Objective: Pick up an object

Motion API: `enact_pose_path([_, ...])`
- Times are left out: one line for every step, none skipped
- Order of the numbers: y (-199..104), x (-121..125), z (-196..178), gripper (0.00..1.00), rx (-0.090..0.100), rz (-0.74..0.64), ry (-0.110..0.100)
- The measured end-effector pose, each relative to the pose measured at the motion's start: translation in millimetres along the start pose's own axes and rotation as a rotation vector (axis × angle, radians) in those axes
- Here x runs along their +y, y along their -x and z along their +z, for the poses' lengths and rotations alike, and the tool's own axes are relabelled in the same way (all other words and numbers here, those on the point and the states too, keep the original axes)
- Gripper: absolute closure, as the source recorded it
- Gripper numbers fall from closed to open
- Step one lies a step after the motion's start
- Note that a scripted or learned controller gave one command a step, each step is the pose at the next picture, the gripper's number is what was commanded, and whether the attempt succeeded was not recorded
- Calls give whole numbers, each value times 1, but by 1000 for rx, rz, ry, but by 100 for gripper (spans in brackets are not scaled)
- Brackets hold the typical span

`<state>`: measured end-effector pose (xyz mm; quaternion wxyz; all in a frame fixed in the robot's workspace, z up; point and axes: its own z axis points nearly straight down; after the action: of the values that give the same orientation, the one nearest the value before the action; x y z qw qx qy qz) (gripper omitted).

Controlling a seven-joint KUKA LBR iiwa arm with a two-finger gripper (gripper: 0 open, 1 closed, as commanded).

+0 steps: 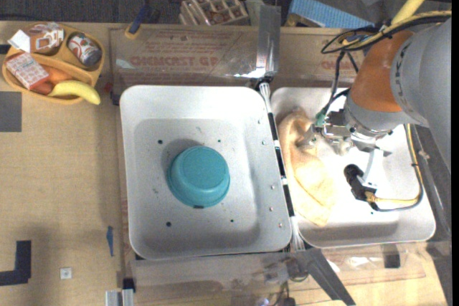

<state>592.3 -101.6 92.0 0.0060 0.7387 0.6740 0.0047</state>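
Cream cloth, soft and crumpled, lies in the right bin, along that bin's left wall, running from about 11 o'clock down to 7 o'clock of the bin floor. Its upper end is bunched up right at the hand.

Hand sits low in the right bin at roughly 10 o'clock, touching or just over the top of the cloth. Can't tell from here if it's spread or pressed together, or if any cloth is pinched in it.

Arm comes in from 3 o'clock, grey body with orange band above the wrist, tilted down toward the bin. Black cable loops off the wrist and drapes over the bin floor near 4 o'clock.

Left bin is just beside the right one, walls touching. Teal bowl sits upside down near its centre, well apart from the cloth.

On the worktop at 10 o'clock, a yellow tray carries toy food, with a banana on its lower edge. Cardboard strip runs behind the bins at 12 o'clock.
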Motion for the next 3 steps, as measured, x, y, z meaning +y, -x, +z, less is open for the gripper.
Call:
enact_pose_path([-5, 46, 1, 0, -1, -95, -2])
enact_pose_path([42, 80, 4, 0, 0, -123, -12])
enact_pose_path([-21, 75, -93, 0, 1, -313, -11])
